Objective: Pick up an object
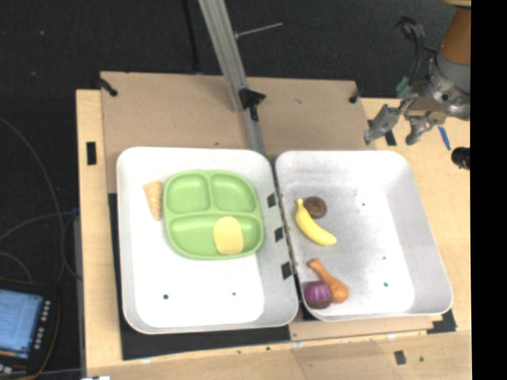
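My gripper point(398, 132) hangs open above the bench just beyond the far edge of the right bin point(396, 236), with nothing between its fingers. Inside that bin, near its left wall, lie a yellow banana point(314, 225) and a brown round piece point(316, 207) touching its far end. Closer to the front corner sit a purple round object point(318, 294) and an orange carrot-like piece point(329, 281), side by side. All of these are well to the left of and nearer than the gripper.
The left bin point(198, 299) holds a green divided plate point(212, 213) with a yellow piece point(228, 235) in its front compartment, and a tan wafer-like piece point(153, 199) beside the plate. A slanted metal pole point(230, 62) rises behind the bins.
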`<state>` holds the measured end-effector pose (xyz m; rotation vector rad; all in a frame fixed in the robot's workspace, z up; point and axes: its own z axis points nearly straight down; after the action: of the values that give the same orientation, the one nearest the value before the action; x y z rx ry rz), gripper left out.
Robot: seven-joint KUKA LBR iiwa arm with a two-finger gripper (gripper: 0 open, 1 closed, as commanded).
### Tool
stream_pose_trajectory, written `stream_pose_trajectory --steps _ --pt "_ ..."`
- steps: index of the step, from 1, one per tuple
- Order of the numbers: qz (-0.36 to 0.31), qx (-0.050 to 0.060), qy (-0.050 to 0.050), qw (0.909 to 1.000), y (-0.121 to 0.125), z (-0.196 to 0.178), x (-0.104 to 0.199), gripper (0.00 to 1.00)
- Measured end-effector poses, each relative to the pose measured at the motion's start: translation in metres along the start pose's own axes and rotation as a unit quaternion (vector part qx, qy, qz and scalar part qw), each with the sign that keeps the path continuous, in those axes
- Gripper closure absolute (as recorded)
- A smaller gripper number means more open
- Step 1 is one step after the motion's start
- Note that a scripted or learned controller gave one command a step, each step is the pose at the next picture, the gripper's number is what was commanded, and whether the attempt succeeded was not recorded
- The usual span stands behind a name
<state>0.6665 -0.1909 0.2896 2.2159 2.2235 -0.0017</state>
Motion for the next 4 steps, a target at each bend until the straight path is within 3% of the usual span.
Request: stream_pose_trajectory --steps 1,3,4 --pt "0.0 0.0 0.0 1.0 0.0 0.0 0.0 0.0" --pt "0.002 0.003 0.001 1.0 -0.01 0.117 -0.005 0.0" --pt "0.002 0.002 0.0 1.0 -0.003 0.167 -0.012 0.0"
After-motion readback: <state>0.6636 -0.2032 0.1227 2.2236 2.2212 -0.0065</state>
